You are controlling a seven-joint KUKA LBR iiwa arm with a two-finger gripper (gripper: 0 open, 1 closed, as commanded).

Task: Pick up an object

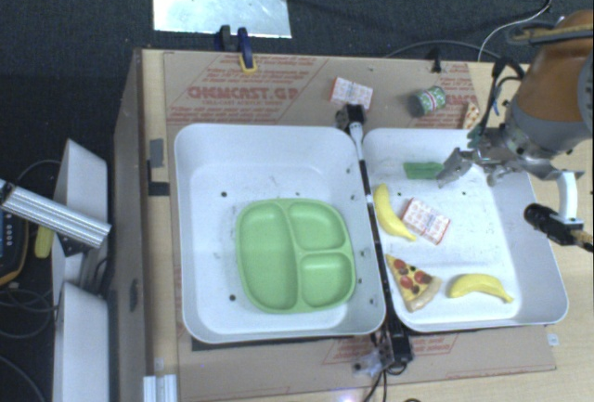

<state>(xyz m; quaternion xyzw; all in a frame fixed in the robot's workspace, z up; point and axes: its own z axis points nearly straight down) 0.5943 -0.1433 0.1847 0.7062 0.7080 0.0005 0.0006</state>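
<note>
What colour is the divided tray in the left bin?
Light green, seen in the camera view: the divided tray.

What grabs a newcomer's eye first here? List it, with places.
The light green divided plate stands out in the left bin. In the right bin, two yellow bananas catch the eye, one by the left wall and one near the front, with a pizza slice toy between them. The gripper hangs over the bin's far side beside a small green block.

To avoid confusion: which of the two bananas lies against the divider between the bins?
The upper banana, beside the red-and-white packet; the other banana lies near the front-right corner.
</note>
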